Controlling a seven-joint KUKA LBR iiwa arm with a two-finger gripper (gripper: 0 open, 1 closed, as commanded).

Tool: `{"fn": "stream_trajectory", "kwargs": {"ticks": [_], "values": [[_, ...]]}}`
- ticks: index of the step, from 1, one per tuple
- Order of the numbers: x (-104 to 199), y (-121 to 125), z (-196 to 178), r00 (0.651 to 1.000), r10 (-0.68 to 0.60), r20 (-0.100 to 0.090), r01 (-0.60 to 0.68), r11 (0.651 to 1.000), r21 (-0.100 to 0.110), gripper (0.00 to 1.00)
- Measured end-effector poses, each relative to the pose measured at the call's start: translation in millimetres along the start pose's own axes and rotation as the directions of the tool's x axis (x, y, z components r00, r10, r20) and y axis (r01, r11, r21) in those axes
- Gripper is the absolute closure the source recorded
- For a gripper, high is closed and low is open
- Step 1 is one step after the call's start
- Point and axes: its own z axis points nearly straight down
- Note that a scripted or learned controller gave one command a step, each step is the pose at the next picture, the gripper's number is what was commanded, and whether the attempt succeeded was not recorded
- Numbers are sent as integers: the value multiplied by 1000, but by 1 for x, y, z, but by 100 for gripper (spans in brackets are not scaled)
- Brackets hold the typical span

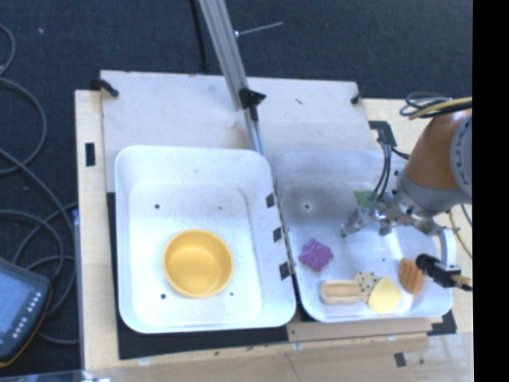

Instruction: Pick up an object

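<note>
Robot gripper (372, 223) low in the right bin (318, 173) near a green object (364, 198); finger state cannot be told.

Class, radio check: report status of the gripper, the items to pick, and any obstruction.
Gripper low in right white bin, nothing seen held. Purple lumpy object, tan roll, yellow wedge lie nearby. Green item beside gripper.

Purple lump (316, 255), tan block (340, 292), yellow piece (385, 296), orange piece (410, 276) in right bin (318, 173).

A pale wooden bench (91, 213) bears two shallow white bins (135, 237) (318, 169) side by side.
</note>
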Motion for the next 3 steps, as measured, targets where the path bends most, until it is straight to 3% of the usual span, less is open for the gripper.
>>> {"fn": "stream_trajectory", "kwargs": {"ticks": [1, 3], "values": [[-1, 1, -12, 1000, 4, 0, -4, 1000, -6, 100], [-5, 13, -115, 1000, -8, 0, 8, 1000, -9, 100]]}}
